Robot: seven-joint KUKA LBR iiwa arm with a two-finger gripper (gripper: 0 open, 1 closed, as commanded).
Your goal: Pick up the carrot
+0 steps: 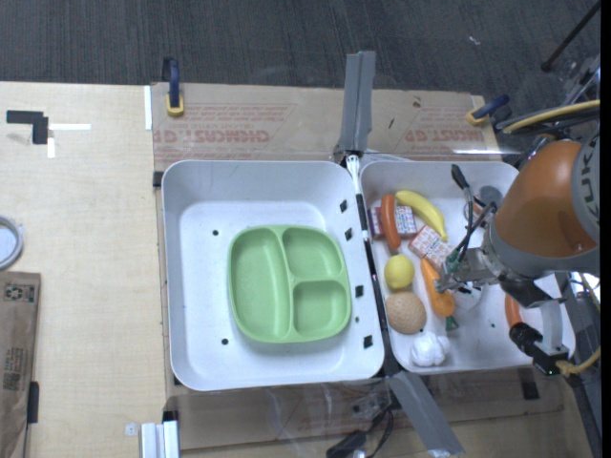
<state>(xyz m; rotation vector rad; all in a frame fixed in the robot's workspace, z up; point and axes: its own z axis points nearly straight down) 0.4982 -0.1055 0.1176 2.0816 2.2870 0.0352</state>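
So my two-finger gripper was down inside the right-hand shallow white bin, hanging off the grey arm with the orange band that came in from the right. Honestly I couldn't tell from that angle how far apart its tips were, or whether it had hold of anything, since the wrist blocked most of it.

The short orange carrot was lying right at the tip of my gripper, just to its left, tilted on the bin floor. Whether they were touching, I couldn't say.

Further left of the gripper sat a round yellow lemon, and just below that a tan, rough-skinned round fruit. A small white crumpled-looking thing was below the gripper, near the bin's front edge. Up above it were a curved yellow banana, a reddish sausage-shaped item and a small printed packet.

Well off to the gripper's left, the other white bin held a pale green three-compartment plastic plate.
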